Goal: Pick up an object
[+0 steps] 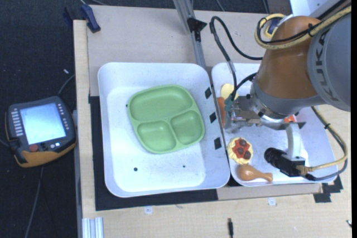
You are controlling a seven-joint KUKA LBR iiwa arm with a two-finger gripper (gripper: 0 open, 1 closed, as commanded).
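Gripper low in right bin, grip state cannot be told, toy pizza slice just below it, green divided plate in left bin.

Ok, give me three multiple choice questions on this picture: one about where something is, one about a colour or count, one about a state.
1. Where does the green divided plate lie?
A. in the left bin
B. in the right bin
C. on the bare bench

2. How many compartments has the plate?
A. two
B. three
C. five

3. What does the plate hold?
A. the pizza slice
B. the drumstick
C. nothing

Answers: 1 A, it sits inside the left bin's walls. 2 B, one large compartment and two small ones show. 3 C, the toy pizza slice and drumstick lie in the right bin, under the arm.
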